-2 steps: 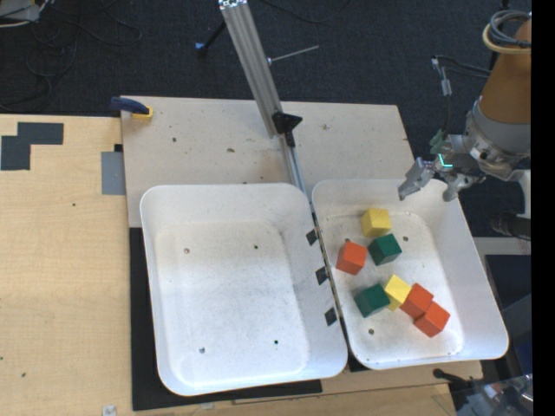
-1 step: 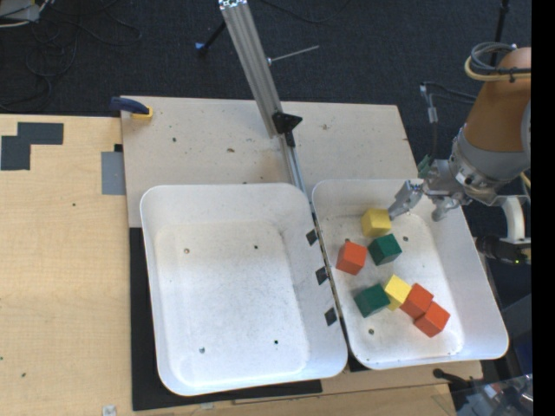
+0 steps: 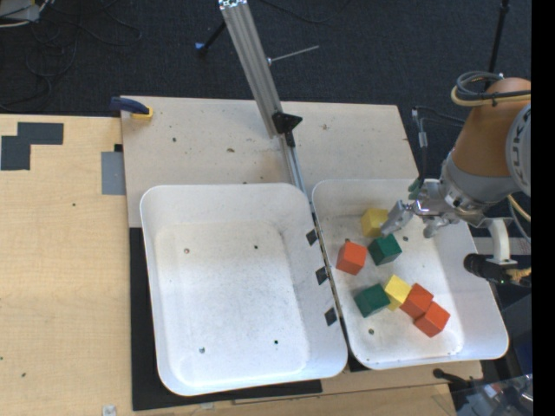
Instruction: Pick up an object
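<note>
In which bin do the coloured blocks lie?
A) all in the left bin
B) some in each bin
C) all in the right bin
C: the yellow blocks, green blocks and orange blocks all lie inside the right bin, near the gripper.

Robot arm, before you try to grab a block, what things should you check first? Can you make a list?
1. Blocks within reach in the right bin: ok.
2. Gripper near a block: ok, beside the yellow block and green block.
3. Fingers open: cannot tell.
4. Anything held already: cannot tell.
5. Target standing apart: not ok, the orange block sits close to the green one.
</note>
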Motion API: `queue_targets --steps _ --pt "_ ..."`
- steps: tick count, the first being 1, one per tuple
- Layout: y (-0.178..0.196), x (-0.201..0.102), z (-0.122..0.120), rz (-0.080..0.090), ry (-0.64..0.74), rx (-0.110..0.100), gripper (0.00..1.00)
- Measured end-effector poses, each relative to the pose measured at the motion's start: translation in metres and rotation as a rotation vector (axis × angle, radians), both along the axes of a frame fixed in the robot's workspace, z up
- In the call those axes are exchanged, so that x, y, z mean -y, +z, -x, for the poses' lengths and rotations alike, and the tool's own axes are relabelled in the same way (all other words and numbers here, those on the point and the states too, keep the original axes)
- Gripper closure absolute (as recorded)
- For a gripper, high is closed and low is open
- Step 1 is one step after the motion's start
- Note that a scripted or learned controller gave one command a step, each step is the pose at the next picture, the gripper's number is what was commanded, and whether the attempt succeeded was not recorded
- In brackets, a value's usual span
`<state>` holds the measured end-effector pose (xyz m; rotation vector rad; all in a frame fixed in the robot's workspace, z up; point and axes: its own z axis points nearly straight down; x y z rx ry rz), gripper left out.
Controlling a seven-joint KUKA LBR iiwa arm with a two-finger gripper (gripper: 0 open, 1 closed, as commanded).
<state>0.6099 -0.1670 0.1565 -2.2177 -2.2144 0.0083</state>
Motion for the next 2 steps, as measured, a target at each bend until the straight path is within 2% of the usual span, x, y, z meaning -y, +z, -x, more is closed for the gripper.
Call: queue_targets --steps 1,2 --pt "-0.044 -0.0018 -0.0003 0.001 0.001 0.009 0.0" --pt "-0.0367 -0.0013 0.0007 0.0 -0.004 0.004 1.0"
